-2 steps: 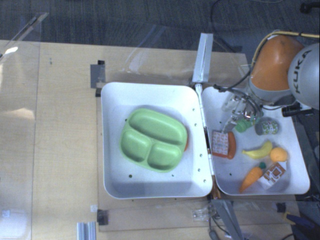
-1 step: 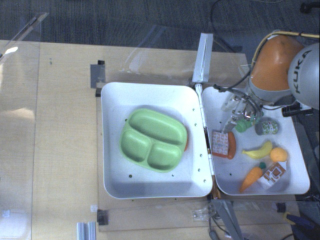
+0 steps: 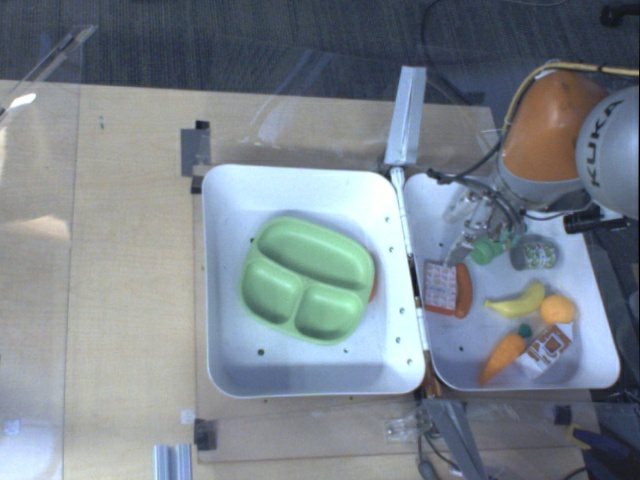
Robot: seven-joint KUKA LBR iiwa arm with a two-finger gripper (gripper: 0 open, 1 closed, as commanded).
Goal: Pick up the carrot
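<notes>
The carrot [image 3: 500, 357] is orange with a green top and lies near the front edge of the right bin [image 3: 440, 360], pointing toward the front left. My gripper [image 3: 480, 226] hangs over the back of that bin, just above a small green object [image 3: 486, 251]. The carrot lies well apart from the gripper, toward the front of the bin. Nothing shows as held.
Around the carrot lie a small brown and white box [image 3: 548, 347], an orange ball [image 3: 558, 310] and a yellow banana [image 3: 516, 303]. A red and white packet [image 3: 445, 288] sits at the bin's left, a grey-green ball [image 3: 535, 255] at the back. The left bin [image 3: 225, 368] holds a green divided plate [image 3: 308, 278].
</notes>
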